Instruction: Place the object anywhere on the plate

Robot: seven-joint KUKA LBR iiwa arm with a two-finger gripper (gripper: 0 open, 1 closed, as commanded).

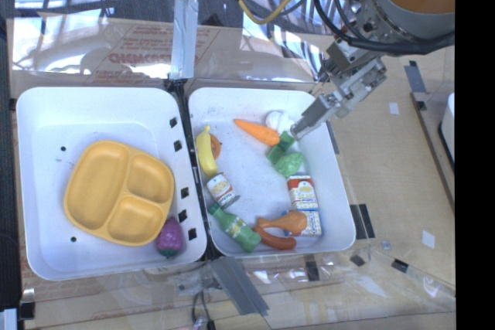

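in the camera view we see the pincer (298,127) low over the far part of the right bin (340,197), its tip down among the toys. we cannot tell how it stands or whether it has hold of anything; the tip blurs into the items under it.

touching or just under the tip lie a small white piece (274,119), the leafy end of a carrot (257,131), and a green toy (286,161) just nearer the camera. which of these is the object to move we cannot say; we judge it is one of the three, and it lies in the right bin, not on the plate.

further from the pincer, toward the camera, sit a carton (303,199), a drumstick (282,225), a green bottle (234,228) and a small jar (220,188); a banana (205,151) lies by the divider. well to the side, in the left bin (39,112), rests the yellow plate (116,192), with a purple toy (170,238) touching its near corner.

what could go wrong: with three items crowded at the tip, a closing pinch may catch two, or squeeze the rounded carrot so it slips out. the carry must cross the divider, so a weak hold could drop the item short. the plate sits far across, so a shallow release may land on the bin floor.
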